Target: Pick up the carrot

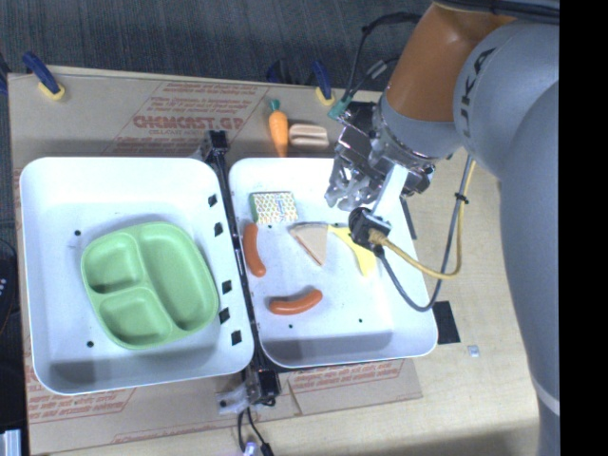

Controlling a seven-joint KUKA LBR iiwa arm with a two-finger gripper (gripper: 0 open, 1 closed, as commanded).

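The carrot [277, 130] is left lying just outside the right bin [404, 335], beyond its far rim. The gripper [344, 194] is hung inside that bin's far edge, likely staged for reaching; jaw state cannot be told.

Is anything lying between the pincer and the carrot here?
In the camera view, the bin's far rim and a small tan and pink toy on the cardboard lie between the pincer and the carrot.

Orange carrot [277, 131] with green top; green plate [147, 284] in white bin [47, 255]; orange sausages [294, 301]; speckled green-yellow sponge [274, 207].
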